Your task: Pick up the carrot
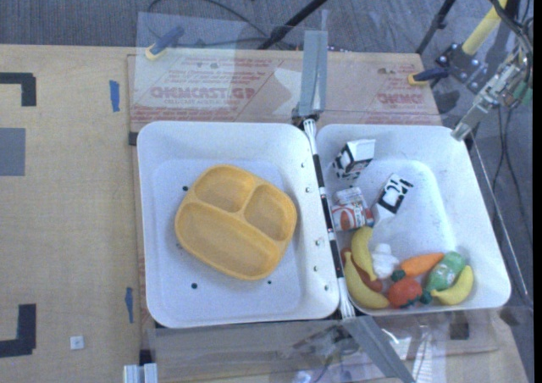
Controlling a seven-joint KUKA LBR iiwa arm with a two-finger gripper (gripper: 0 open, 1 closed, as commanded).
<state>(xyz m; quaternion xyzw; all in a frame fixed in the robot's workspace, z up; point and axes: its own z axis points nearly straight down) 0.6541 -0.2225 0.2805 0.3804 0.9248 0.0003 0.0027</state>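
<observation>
Beside the tomato (405,291) lay the carrot (421,263), likely light, stiff plastic; grasp mid-body. Gripper state: cannot tell.

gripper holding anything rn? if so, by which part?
Nothing held. The small orange plastic carrot lies untouched in the right white bin, among toy fruit.

Pale grey metal claw (479,108), thin dark cables (513,93), details blurred

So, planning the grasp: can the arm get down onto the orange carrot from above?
Probably yes: the orange carrot lies uncovered on top, though the white bin wall and green toy crowd it.
</observation>
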